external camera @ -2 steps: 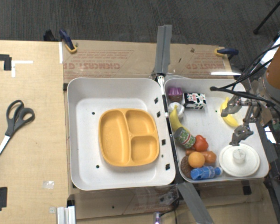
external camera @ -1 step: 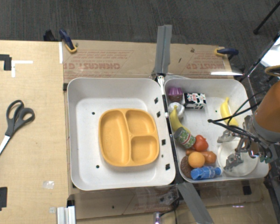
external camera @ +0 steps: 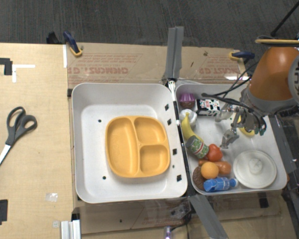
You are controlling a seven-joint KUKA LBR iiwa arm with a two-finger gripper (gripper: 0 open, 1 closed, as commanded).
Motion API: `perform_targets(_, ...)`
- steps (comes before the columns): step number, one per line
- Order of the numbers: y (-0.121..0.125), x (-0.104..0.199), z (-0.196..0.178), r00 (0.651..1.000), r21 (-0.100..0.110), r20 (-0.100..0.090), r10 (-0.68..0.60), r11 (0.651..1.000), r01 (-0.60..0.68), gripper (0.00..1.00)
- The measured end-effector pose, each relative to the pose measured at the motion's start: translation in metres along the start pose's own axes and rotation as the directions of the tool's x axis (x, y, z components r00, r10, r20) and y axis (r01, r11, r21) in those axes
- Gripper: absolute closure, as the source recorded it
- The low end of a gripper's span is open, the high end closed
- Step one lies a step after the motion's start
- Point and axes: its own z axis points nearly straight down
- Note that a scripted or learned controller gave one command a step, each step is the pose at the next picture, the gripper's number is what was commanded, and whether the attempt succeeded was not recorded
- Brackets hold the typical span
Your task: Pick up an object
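Pincer [external camera: 229,136] low in the right bin [external camera: 278,133], arm [external camera: 274,78] entering from 3 o'clock. Two fingers [external camera: 225,139] visible, pointing down toward the bin floor. Fingers look slightly apart, with nothing seen between them. Judgement: nothing gripped yet.

Pincer tips sit over bare white floor near the middle of the right bin. Something yellow [external camera: 248,129] lies just at 3 o'clock of the pincer, partly hidden by wrist and cables; cannot tell what it is.

Candidate objects, going outward:
- Tomato [external camera: 215,153] at 7 o'clock of the pincer, near.
- Green can [external camera: 196,146] at 8 o'clock, lying tilted, touching the tomato.
- Banana [external camera: 187,125] at 9 o'clock, along the bin's left wall.
- Black-and-white box [external camera: 208,105] at 11 o'clock, near the far wall.
- Purple item [external camera: 187,99] in the far left corner.
- White bowl [external camera: 255,169] at 5 o'clock, near the front right corner.
- Orange [external camera: 210,170] and blue bottle [external camera: 220,184] at 7 o'clock, by the front wall.

Left bin [external camera: 84,133] holds a yellow divided plate [external camera: 138,146]. Scissors [external camera: 14,128] lie on the table [external camera: 30,183], well apart at 9 o'clock.

Progress, as judged: approach done, descent into bin done. Left: close on an object and lift. Target not obvious, since the tips are over bare floor.
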Motion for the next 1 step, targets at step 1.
perform_targets(1, -0.0648, -0.002, -0.0276, 1.0, 0.001, 0.001, -0.018, 1.0, 0.018, 0.0)
